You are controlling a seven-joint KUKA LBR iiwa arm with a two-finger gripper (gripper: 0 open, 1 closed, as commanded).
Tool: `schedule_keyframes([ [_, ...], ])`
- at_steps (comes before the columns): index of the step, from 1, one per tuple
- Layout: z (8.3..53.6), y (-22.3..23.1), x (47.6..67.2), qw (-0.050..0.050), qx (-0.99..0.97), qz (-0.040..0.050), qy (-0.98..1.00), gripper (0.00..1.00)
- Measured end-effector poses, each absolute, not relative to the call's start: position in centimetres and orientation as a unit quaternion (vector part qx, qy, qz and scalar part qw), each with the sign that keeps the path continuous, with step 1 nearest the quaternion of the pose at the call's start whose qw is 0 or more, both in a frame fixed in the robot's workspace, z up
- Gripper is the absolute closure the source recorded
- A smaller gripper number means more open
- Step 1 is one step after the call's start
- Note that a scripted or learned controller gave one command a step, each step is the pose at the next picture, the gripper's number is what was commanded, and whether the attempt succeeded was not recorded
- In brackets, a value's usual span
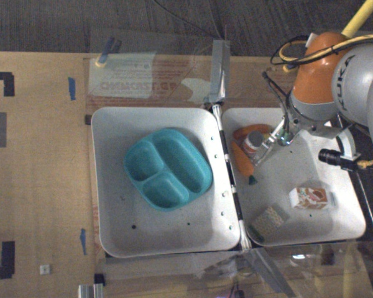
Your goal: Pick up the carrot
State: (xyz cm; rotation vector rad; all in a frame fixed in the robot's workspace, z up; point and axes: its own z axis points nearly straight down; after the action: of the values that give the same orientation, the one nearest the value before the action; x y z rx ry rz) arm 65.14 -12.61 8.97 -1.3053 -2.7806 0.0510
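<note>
The gripper [261, 149] hangs over the carrot [242, 155] at the right bin's [336, 228] ten o'clock corner; its grip cannot be told.

The wooden bench [37, 185] carries two shallow white bins: the left bin [112, 228] and the right bin [348, 225], touching at mid-bench. Blue tape strips [71, 88] lie near its left edge.

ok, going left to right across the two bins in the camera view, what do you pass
Teal divided plate in the left bin → carrot at the right bin's left side → grey sponge → small carton.
</note>
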Motion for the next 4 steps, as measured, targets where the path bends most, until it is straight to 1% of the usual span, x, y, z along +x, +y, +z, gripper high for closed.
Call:
schedule_keyframes([
  [1,8.9,-11.5,61.4,-0.004,-0.591,-0.002,-0.806,0.0],
  [2,8.9,-11.5,61.4,-0.004,-0.591,-0.002,-0.806,0.0],
  [3,18.6,-6.3,57.9,-0.002,-0.617,-0.001,-0.787,0.0],
  [4,8.9,-9.9,55.8,-0.004,-0.557,-0.0031,-0.831,0.0],
])
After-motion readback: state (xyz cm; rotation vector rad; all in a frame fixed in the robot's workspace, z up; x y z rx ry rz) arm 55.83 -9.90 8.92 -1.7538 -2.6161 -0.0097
